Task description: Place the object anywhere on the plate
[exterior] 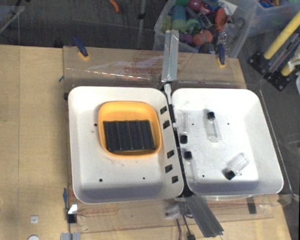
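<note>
An orange plate (127, 108) with rounded corners sits in the left white bin (85, 154), toward its back and centre. A black ribbed rectangular object (129, 135) lies flat on the plate, covering most of its floor. In the right white bin (253, 120) lie clear vials with black caps: one (211, 126) near the back centre and one (236, 167) toward the front right. Another clear vial (182, 127) rests along that bin's left wall, with a black cap (187, 156) just in front of it.
A row of black clips (168, 140) runs down the divider between the bins. A metal bar (170, 56) stands behind the bins, and a clear box of coloured toys (202, 18) sits beyond the bench. Bare wooden bench (26, 137) lies to the left.
</note>
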Controlling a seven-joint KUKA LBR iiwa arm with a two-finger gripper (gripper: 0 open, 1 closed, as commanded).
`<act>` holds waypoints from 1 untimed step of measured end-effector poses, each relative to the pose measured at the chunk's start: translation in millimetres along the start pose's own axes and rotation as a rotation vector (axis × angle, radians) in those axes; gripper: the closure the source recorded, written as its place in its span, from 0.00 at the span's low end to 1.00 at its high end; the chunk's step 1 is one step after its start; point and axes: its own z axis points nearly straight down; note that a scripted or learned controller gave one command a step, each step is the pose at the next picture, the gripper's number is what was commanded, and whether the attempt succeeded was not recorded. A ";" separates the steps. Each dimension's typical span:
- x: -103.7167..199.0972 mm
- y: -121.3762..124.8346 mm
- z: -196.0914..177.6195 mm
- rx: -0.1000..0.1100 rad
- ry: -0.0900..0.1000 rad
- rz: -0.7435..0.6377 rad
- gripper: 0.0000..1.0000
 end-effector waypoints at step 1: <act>-0.4 0.2 0.0 0.000 0.000 -0.053 1.00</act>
